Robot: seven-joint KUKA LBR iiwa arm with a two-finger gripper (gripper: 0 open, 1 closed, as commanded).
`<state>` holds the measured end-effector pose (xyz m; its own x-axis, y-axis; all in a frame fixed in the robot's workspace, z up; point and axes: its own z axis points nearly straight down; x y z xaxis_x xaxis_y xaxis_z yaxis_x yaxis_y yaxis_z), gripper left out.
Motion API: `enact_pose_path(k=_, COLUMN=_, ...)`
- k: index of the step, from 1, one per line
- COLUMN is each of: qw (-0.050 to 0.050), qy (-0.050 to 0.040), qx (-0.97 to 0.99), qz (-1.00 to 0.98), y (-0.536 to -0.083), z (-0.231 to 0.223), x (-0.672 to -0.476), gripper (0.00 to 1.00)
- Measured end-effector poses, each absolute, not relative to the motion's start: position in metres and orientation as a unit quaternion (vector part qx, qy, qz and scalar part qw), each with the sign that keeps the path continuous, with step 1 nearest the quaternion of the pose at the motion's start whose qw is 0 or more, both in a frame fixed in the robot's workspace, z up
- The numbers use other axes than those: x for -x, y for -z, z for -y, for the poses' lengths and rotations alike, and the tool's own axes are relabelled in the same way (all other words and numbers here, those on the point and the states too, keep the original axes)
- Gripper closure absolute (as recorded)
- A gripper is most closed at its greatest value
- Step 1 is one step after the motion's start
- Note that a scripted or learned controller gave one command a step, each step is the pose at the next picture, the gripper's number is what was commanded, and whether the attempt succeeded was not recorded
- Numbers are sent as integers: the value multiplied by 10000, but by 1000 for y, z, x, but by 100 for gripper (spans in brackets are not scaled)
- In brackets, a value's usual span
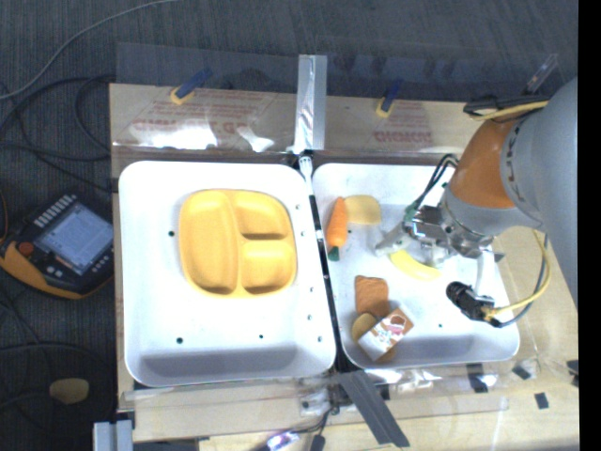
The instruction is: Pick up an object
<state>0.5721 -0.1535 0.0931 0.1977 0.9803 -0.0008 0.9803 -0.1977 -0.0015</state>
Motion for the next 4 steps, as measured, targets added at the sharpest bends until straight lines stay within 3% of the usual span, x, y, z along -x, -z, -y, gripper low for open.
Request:
enact_pose_path(k=1, qw=-31, qy=27, qx=7683, qz=6401, y=-89, z=175, x=-596, gripper=0)
enact_pose_path(k=2, qw=-42, qy=34, qx=7676, qz=6409, y=-99, z=174, x=-597, gripper=100)
enact_pose_path(k=3, qw=5, qy=-6, qx=7064, qz=7078, y=-209, z=138, x=-556, gripper=100)
enact_pose_path(k=4, qw=7, qy=-6, qx=7064, qz=7078, y=-209, z=138, x=-556, gripper=0)
